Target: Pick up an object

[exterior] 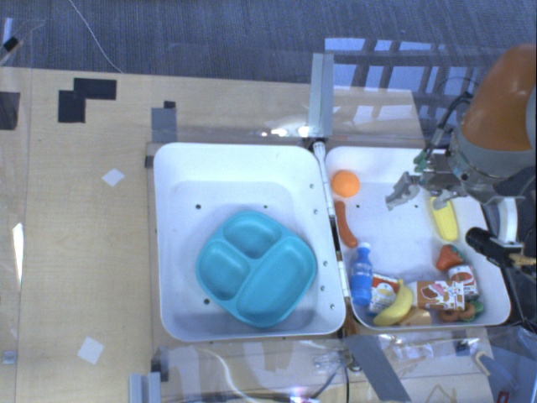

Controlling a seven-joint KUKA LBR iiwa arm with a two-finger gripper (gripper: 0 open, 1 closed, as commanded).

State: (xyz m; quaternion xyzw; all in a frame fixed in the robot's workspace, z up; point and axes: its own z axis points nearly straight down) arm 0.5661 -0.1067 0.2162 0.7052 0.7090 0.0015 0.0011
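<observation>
The arm comes in from 3 o'clock and bends down over the right bin. Its gripper hangs at the bin's 1 o'clock part, spread wide, with nothing between its fingers. A yellow corn cob lies just beside it. An orange ball sits at 11 o'clock.

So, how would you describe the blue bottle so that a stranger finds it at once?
Look at the right bin, the one holding toy food. Along its left wall, below the orange ball and a thin red sausage, stands the bottle. It is the only blue thing in that bin, and its cap is white.
</observation>
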